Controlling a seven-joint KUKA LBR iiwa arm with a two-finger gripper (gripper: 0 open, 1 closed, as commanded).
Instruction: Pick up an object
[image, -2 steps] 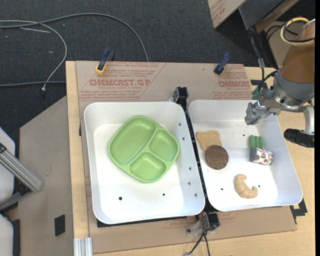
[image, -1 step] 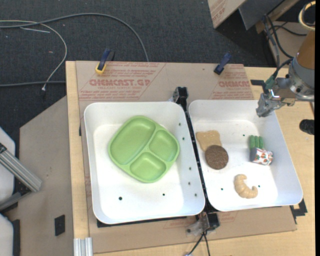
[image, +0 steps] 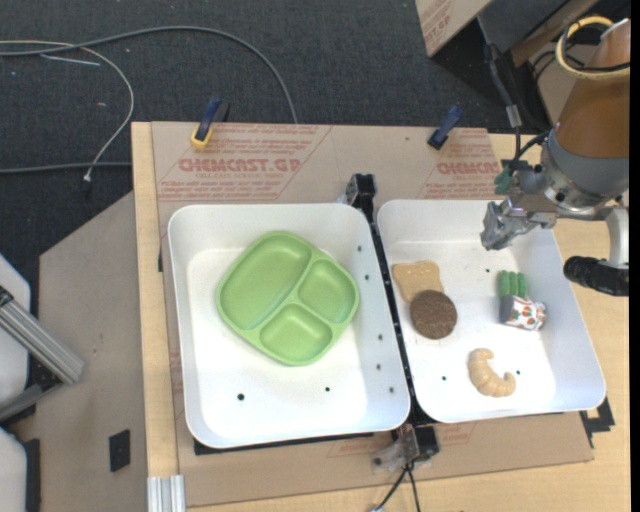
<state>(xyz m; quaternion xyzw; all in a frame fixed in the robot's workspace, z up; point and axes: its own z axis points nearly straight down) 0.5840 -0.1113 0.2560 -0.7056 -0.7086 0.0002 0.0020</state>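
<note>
Across the bench (image: 150, 300), two white bins side by side, arm at upper right.
Left bin (image: 190, 260) holds a green divided plate (image: 288, 297). Right bin (image: 570, 330) holds a tan slab (image: 416, 275) touching a brown disc (image: 434, 313), a green packet (image: 517, 298) and a croissant (image: 491, 373); the hand (image: 497, 232) hangs above its upper part, whether spread or pressed together cannot be told.

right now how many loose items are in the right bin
4. A tan bread slice at the bin's left, a brown patty overlapping it, a croissant near the front, and a green packet toward the right.
</note>
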